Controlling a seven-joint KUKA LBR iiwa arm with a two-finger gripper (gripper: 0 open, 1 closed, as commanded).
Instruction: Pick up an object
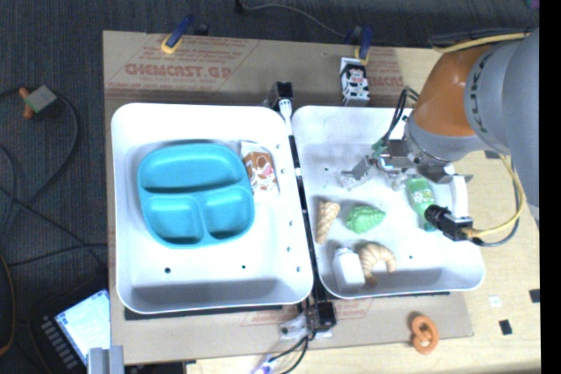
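The left bin (123, 188) holds a blue tray (193, 193) and a small packet (259, 171). In the right bin (456, 276) lie a shell (327, 216), a green lump (364, 217) and a tan piece (377, 256), all untouched. The gripper (364, 171) hangs over bare floor above them, fingers apart, grasping nothing: the pick seems yet to be made.

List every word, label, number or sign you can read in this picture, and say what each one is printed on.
"CHEMCAST GP", in red, on the brown board under the two bins.
The small black-and-white tag at the board's far edge carries a pattern, too small to read.
The brown-and-white packet beside the blue tray has print, too blurred to read.
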